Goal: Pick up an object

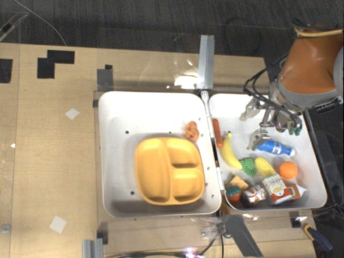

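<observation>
On the right side of the frame the grey arm with its orange band reaches over the right bin [317, 198], and its gripper [257, 127] hangs low above the bin's upper half, just over the blue bottle [275, 148] that lies on its side there. Whether the fingers are spread or closed cannot be told; the metal parts blur together, and nothing is visibly held between them. The candidates for picking crowd the lower half of that bin: a banana [230, 152] along the left wall, a red sausage [216, 129] above it, a green piece [248, 166], a corn cob [264, 166], an orange [289, 169] and small cartons [274, 186] near the bottom edge. The bottle lies a little apart from the heap, which probably makes it the easiest target. The left bin [115, 144] carries a yellow divided tray [169, 170] and a small orange pretzel-like toy [191, 130] near the divider.
</observation>
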Tool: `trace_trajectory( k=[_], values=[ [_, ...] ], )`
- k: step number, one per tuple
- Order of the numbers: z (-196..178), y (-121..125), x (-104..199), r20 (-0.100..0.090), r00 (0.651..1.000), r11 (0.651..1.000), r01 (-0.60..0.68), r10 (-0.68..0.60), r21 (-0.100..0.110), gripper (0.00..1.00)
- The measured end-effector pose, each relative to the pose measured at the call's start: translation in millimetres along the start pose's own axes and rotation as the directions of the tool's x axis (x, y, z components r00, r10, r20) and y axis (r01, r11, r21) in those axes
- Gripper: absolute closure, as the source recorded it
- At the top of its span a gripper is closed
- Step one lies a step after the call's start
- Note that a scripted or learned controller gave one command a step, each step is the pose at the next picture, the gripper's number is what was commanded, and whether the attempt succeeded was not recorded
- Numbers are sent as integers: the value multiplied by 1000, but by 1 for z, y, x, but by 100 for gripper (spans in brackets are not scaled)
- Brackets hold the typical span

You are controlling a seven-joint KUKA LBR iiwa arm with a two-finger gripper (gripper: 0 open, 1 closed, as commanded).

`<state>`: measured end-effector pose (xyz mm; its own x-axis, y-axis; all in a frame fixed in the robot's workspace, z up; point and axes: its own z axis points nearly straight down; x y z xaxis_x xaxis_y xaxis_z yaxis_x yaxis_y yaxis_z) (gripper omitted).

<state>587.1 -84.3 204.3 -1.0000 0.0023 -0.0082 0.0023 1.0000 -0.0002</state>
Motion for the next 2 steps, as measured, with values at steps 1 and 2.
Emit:
trace_trajectory(
  k=[1,2],
  values=[
    [112,-10,-33,6,985,985,-172,172,0,0],
    [116,-5,-68,1,922,922,-387,387,0,0]
  ],
)
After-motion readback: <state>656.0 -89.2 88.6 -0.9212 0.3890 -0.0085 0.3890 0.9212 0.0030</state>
